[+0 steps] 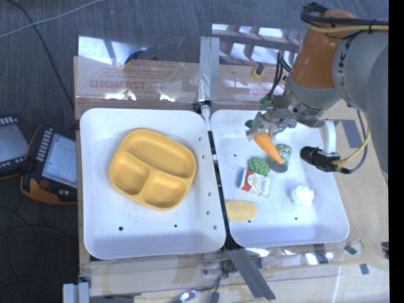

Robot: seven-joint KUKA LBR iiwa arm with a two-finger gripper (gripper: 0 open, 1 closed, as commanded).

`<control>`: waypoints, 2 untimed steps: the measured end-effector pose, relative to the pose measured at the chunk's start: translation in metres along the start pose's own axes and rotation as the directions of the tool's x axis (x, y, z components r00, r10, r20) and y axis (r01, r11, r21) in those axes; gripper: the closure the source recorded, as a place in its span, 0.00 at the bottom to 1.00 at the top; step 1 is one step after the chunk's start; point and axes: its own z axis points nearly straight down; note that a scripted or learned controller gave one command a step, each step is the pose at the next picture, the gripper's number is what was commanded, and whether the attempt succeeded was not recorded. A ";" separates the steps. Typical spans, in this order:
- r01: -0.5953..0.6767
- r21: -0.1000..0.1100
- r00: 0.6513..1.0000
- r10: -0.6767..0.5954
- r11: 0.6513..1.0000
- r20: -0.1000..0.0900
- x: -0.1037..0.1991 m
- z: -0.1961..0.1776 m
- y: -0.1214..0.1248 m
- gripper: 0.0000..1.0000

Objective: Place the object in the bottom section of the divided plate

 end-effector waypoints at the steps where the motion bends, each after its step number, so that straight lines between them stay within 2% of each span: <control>1: -0.122 0.002 0.992 0.122 0.992 0.001 0.074 0.032 -0.009 1.00; 2: -0.089 -0.001 0.996 0.089 0.996 0.004 0.153 -0.083 -0.032 1.00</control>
